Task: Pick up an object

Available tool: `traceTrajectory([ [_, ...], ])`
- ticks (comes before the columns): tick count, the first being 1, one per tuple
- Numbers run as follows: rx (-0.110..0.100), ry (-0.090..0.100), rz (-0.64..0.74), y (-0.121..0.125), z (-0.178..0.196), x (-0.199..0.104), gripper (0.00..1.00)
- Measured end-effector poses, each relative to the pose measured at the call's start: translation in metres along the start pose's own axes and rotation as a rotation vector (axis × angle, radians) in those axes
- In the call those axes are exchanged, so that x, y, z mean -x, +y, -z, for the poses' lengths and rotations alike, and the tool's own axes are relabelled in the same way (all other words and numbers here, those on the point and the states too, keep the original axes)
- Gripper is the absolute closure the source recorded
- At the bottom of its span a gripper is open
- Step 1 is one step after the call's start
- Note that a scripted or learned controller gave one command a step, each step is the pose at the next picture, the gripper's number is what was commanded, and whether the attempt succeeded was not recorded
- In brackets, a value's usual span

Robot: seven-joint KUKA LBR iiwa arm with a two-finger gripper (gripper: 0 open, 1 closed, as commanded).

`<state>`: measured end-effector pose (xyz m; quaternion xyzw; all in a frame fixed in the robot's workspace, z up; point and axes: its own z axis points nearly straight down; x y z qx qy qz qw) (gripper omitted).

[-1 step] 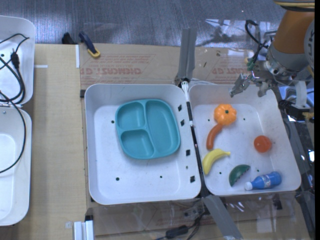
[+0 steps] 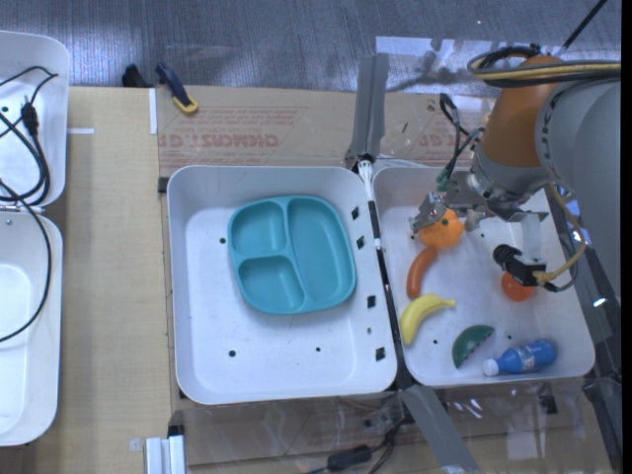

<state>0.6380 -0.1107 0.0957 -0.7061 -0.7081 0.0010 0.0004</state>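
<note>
- Nearest the camera, along the front of the right bin [image 2: 583,363], lie a blue bottle [image 2: 521,357] on its side, a green wedge [image 2: 471,343] just beside it, and a yellow banana [image 2: 425,315] near the bin's left wall. All three are well apart from me.
- A little further back, an orange-red carrot-like piece [image 2: 421,269] lies near the banana, its upper end just below the orange fruit. On the right side of the bin a small red-orange thing [image 2: 517,285] sits partly behind my cabling.
- In the left bin [image 2: 197,294] a teal divided plate [image 2: 292,254] rests flat; it is no part of my reach at this moment.
- Further back in the right bin, my jaws [image 2: 437,212] are down at the orange fruit [image 2: 440,231], right on its upper side. I cannot tell whether they are released or clenched; the wrist and wiring hide that.
- My judgement: the orange fruit is the thing being tried for. It appears to rest on the bin floor, so reaching looks done, while a sure grasp and the lift are left.
- Furthest back, the desk [image 2: 257,126] carries a small blue and yellow tool [image 2: 176,89].
</note>
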Motion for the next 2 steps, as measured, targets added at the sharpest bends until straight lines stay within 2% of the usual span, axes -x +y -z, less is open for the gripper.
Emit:
traceTrajectory([
  [1, 0.001, -0.001, -0.003, 0.000, 0.009, 0.001, 1.00],
  [2, -0.001, 0.000, -0.001, -0.049, 0.095, -0.046, 1.00],
])
